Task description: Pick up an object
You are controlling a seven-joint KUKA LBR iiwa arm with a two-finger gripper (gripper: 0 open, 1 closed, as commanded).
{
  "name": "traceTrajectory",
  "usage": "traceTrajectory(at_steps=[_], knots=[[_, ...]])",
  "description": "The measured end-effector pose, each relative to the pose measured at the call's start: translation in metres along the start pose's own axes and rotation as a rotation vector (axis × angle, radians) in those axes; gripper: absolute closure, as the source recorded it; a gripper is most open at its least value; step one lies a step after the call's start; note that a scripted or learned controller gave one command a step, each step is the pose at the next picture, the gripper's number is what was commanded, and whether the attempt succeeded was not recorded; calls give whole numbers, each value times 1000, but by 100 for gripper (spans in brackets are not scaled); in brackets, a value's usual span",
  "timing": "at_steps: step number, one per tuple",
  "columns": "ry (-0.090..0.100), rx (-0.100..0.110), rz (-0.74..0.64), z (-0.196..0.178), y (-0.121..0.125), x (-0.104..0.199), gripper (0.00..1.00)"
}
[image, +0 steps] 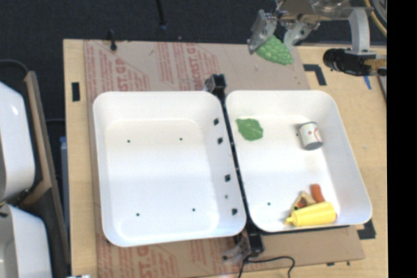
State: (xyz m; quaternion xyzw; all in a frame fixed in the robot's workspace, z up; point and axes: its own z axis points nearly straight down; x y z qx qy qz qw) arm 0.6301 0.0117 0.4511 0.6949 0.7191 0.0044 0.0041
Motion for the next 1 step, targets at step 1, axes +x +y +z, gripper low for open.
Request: traceTrajectory(at_steps=[1], knots=[[-1,10,-1,-4,0,0,100]])
